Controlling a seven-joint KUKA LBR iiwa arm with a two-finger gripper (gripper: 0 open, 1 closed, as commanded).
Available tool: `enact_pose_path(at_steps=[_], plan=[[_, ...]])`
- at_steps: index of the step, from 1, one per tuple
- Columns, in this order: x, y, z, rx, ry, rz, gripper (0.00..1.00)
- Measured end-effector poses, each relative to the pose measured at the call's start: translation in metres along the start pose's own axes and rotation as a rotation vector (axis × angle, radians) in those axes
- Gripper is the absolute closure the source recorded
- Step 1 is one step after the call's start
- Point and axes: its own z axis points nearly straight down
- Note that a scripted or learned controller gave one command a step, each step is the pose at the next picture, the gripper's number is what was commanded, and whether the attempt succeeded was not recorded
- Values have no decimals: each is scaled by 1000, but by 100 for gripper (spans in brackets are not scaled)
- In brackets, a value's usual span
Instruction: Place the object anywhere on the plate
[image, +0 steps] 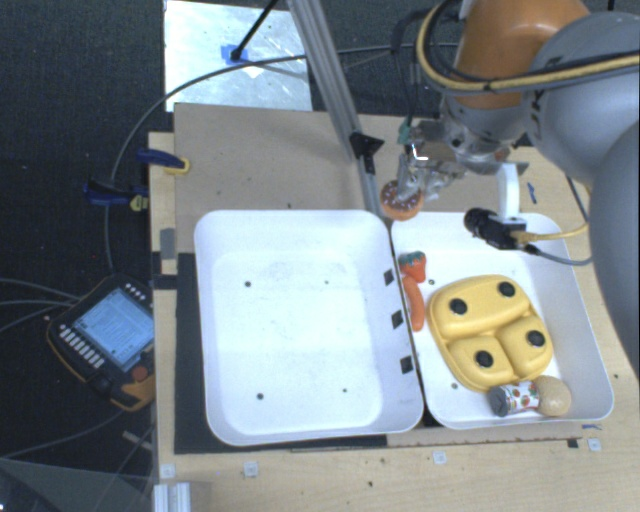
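- The gripper (408, 190) hangs above the far rim of the right bin (590, 330), close to the seam where the two bins meet, with the arm (570, 70) reaching in from the right.
- A small round object (401, 206), brownish with a pale centre, something like a toy doughnut, sits at the fingertips; it looks clamped between them, though the blur there leaves this short of certain.
- It appears raised off the bin floor, which fits a thing being carried and not one at rest.
- The yellow plate (490, 330), a lobed dish with three compartments and a dark dot in each, lies in the middle of the right bin, well apart from the gripper and nearer the camera.
- As I judge it, the object is held at the bin's edge because the carry toward the plate is only starting; the move must run nearer and slightly rightward.
- The round object has no clear long axis; its flat face seems to tilt toward the camera.
- A toy carrot (414, 285) lies just left of the plate, long axis running near to far, leafy end far.
- A small can (510, 400) and a beige ball (552, 396) rest by the plate's near edge.
- The left bin (215, 330) bears only dark dots.
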Motion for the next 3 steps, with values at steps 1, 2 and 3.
enact_pose_path(at_steps=[1, 2, 3], plan=[[51, -6, 23, 3, 0, 0, 100], [104, -13, 23, 0, 0, 0, 100], [101, -13, 23, 1, -1, 5, 0]])
